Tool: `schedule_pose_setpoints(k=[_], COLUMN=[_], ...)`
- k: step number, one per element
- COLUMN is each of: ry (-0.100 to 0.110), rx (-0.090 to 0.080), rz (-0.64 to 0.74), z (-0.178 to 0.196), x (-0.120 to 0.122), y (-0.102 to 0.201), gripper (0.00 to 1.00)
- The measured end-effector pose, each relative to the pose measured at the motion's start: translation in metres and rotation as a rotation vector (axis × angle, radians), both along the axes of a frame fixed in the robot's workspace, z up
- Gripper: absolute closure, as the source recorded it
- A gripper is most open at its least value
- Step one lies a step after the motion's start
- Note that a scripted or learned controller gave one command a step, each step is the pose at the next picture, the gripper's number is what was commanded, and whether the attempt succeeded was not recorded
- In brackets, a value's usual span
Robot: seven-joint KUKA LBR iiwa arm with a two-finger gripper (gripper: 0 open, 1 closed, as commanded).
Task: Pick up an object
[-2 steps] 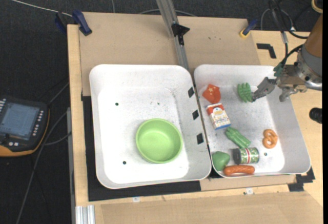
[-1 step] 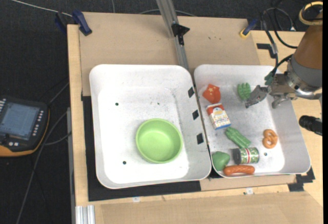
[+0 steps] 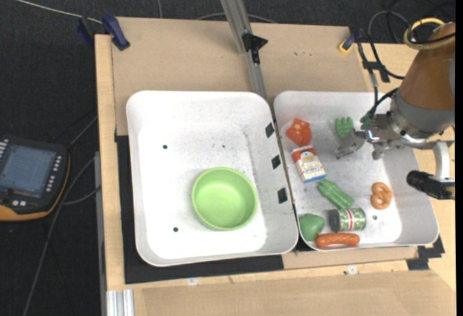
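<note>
Beside the small green toy (image 3: 344, 126) in the right bin (image 3: 416, 231), the gripper (image 3: 364, 147) hangs with fingers spread, clasping nothing. Below the toy lie a carton (image 3: 309, 165), pretzel (image 3: 380, 195), can (image 3: 349, 220) and sausage (image 3: 337, 239); left, a red block (image 3: 299, 131).
</note>
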State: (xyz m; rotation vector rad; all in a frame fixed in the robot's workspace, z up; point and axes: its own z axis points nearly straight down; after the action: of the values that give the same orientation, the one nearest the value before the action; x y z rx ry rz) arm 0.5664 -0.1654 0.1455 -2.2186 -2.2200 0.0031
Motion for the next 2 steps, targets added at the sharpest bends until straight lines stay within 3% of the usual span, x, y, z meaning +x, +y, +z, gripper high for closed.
schedule_pose_setpoints(k=[1, 2], ry=[0.001, -0.005], rx=[0.000, -0.001], rz=[0.000, 0.000], z=[-0.052, -0.039], x=[-0.001, 0.001], y=[0.000, 0.000], gripper=[0.00, 1.00])
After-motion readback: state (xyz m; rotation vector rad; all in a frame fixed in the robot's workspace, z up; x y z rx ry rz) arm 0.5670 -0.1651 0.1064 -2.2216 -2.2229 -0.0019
